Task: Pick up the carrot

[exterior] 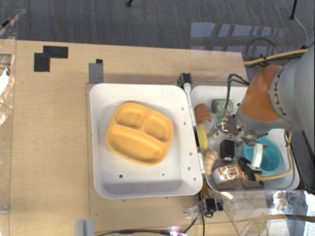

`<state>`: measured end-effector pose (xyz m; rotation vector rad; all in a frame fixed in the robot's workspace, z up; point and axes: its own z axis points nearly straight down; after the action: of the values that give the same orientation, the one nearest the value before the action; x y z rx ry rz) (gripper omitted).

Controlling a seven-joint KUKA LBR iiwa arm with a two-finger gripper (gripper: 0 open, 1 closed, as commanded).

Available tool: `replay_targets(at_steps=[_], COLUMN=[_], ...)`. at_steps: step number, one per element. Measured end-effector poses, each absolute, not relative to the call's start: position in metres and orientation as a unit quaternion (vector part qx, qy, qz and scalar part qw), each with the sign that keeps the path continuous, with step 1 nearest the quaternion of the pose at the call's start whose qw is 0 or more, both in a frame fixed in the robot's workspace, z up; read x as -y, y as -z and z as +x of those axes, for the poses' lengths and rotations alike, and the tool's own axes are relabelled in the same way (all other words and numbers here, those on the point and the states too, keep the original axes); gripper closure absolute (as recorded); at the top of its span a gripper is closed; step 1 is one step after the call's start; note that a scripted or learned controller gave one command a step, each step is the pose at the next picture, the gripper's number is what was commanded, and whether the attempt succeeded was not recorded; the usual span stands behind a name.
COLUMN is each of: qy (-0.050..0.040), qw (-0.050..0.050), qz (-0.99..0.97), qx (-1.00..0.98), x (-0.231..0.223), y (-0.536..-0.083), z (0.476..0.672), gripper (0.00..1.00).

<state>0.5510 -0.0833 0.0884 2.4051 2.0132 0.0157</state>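
Observation:
An orange-brown stubby piece (202,113), the closest match to the carrot, lies at the upper left of the right bin (295,181), near the divider between the bins. My gripper (224,132) hangs low over the middle of that bin, just right of and slightly below the piece. The view shows nothing held by it. The grey arm with its orange band (261,100) covers the bin's upper right.
The right bin also holds a yellow banana-like item (202,136), a beige piece (210,159), a brown box (229,173), a green-and-white item (221,105) and a teal bowl (269,157). A yellow divided plate (140,132) sits in the left bin (147,188).

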Motion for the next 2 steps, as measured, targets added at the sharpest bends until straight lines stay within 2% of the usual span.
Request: replay_targets(at_steps=[1, 2], qy=[-0.0044, 0.0017], qw=[0.006, -0.003], qz=[0.673, 0.631], qx=[-0.740, -0.776], x=[0.089, 0.102], y=[-0.265, -0.142], z=[0.606, 0.566], gripper=[0.00, 0.00])
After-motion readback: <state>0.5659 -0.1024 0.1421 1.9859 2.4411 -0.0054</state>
